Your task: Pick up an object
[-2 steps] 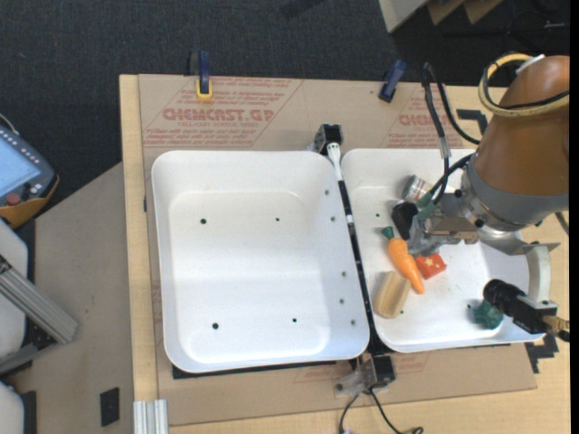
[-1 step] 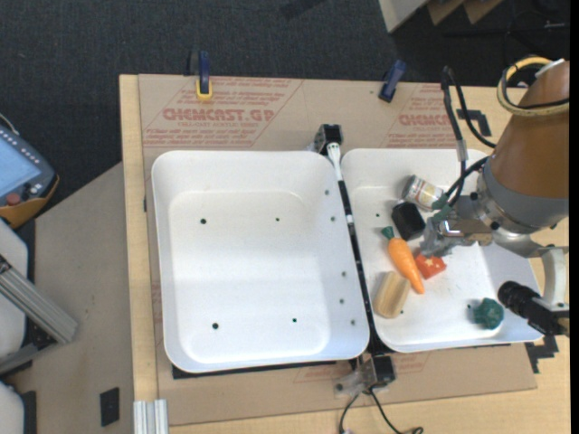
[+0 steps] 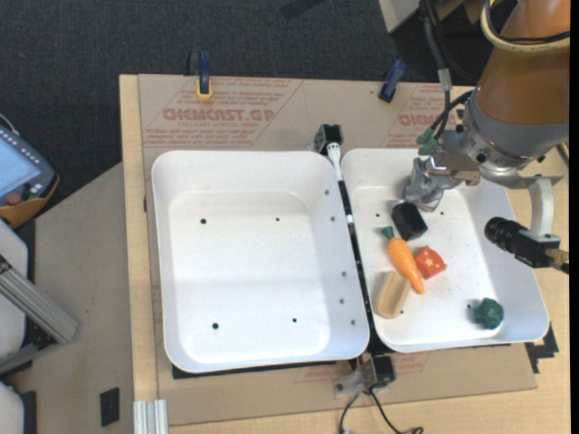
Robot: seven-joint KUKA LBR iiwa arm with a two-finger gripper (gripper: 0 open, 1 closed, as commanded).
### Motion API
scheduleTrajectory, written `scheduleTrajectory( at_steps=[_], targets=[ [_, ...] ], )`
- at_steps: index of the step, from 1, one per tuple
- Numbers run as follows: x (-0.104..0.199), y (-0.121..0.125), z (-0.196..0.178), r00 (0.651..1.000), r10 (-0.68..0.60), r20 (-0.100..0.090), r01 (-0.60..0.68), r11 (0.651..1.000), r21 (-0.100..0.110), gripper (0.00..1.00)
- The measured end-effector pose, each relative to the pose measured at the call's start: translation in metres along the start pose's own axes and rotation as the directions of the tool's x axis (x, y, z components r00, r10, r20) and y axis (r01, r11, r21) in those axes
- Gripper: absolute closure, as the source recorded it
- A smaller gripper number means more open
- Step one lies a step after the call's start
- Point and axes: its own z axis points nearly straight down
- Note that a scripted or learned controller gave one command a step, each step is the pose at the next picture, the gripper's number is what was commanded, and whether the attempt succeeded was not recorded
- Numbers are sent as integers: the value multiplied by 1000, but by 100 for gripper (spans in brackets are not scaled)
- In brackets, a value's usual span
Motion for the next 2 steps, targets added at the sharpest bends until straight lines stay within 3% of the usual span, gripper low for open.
scheduleTrajectory(
  at_steps=[1, 2],
  targets=[
    [-66, -38, 10, 1000, 12, 0, -12, 1000, 13, 100],
    [-25, -60, 55, 1000, 3, -3, -3, 1000, 13, 100]
  ],
)
